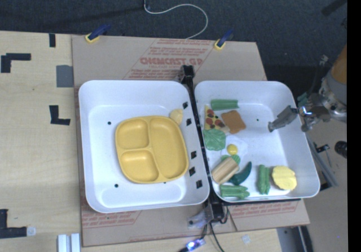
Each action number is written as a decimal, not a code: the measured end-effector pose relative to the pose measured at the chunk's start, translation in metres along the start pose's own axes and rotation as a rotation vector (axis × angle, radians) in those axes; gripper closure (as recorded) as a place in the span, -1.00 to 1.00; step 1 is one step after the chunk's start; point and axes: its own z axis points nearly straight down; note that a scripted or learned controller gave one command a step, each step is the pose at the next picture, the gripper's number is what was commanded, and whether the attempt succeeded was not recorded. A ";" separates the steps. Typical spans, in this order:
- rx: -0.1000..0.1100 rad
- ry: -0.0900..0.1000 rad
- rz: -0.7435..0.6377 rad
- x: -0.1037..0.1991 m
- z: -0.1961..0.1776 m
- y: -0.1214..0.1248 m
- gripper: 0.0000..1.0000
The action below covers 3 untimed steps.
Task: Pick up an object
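My gripper (292, 123) hangs over the right side of the right bin (256, 90), its two fingers spread open with nothing between them. To its left in that bin lie a brown toast piece (233, 122), a pizza slice (211, 118), a green bean (224, 104) and a green lettuce leaf (214, 140). Nearer the front are a tan bread roll (224, 169), a dark green pepper (243, 173), green pods (234, 191), a green pickle (263, 179) and a yellow round slice (284, 178). All of them rest on the bin floor, apart from the fingers.
The left bin (93, 110) holds a yellow divided plate (151, 148) and a small pale yellow piece (177, 115) near the divider. A black clip strip (194, 132) runs between the bins. A white cable (175, 8) loops beyond the cardboard.
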 end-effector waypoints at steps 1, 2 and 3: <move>-0.012 -0.003 -0.004 0.000 -0.007 0.002 -1.00; -0.006 -0.001 -0.004 0.004 0.057 0.002 -1.00; -0.007 -0.001 -0.004 0.003 0.119 -0.005 -1.00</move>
